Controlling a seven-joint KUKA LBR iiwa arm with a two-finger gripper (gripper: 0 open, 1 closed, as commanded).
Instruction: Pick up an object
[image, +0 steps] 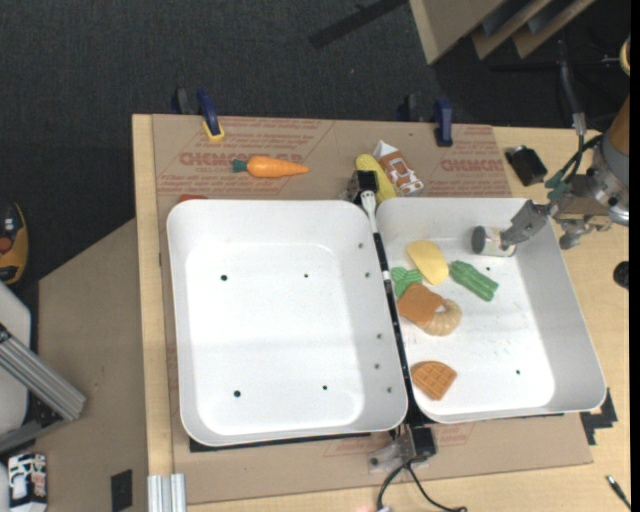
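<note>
my way into the left bin (200, 300) lies wide open. in the right bin (560, 340) the toys (432, 290) crowd against the middle divider (385, 290), with bare floor along its right side.

Dark carpet floor (150, 50) surrounds a cardboard-topped bench (330, 150), wooden furniture (480, 25) behind

I looked down on two white bins. My pincer (500, 240) hung over the top of the right bin (560, 330). In that bin lay a yellow toy (428, 261), a green toy (473, 280), a brown bun (430, 311) and a little waffle (433, 379). The left bin (200, 300) sat just beside it. A toy carrot (272, 168) lay on the board (330, 145) behind the bins.
</note>
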